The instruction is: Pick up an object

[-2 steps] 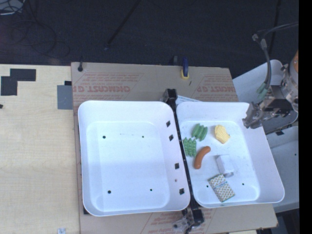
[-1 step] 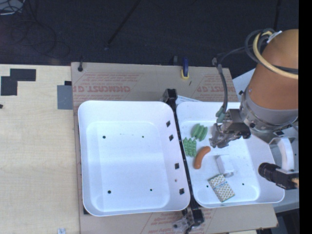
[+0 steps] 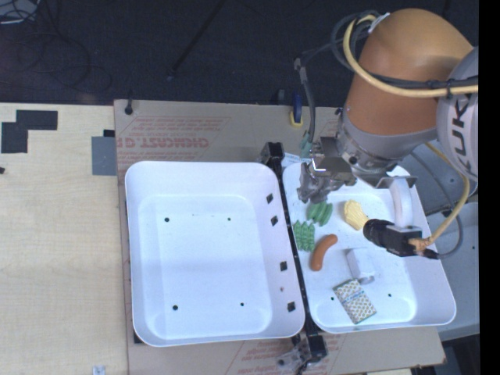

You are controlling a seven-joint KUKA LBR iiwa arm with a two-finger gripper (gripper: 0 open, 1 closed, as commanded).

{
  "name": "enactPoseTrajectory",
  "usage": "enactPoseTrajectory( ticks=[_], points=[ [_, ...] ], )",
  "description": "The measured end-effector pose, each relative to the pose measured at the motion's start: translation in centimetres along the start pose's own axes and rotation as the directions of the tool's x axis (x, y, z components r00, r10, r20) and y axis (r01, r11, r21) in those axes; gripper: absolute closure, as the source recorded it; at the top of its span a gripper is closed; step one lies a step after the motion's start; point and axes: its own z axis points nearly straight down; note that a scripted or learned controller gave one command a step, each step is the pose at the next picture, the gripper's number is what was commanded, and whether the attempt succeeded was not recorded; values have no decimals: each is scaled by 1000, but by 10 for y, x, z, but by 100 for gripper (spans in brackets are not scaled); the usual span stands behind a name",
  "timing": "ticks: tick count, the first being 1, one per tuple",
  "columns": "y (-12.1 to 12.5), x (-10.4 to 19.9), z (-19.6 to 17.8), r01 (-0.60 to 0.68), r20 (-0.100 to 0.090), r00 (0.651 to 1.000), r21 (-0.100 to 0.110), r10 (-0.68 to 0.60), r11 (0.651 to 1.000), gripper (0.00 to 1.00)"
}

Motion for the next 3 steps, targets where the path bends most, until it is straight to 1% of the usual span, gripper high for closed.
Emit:
enactPoseTrajectory(
  ticks=[1, 2, 3],
  points=[
    [14, 59, -58, 2, -1, 1000, -5, -2, 1000, 100],
    [-46, 39, -19, -8, 2, 1000, 9, 8, 1000, 100],
    [-65, 104, -132, 4, -4, 1000, -10, -4, 1000, 100]
  ],
)
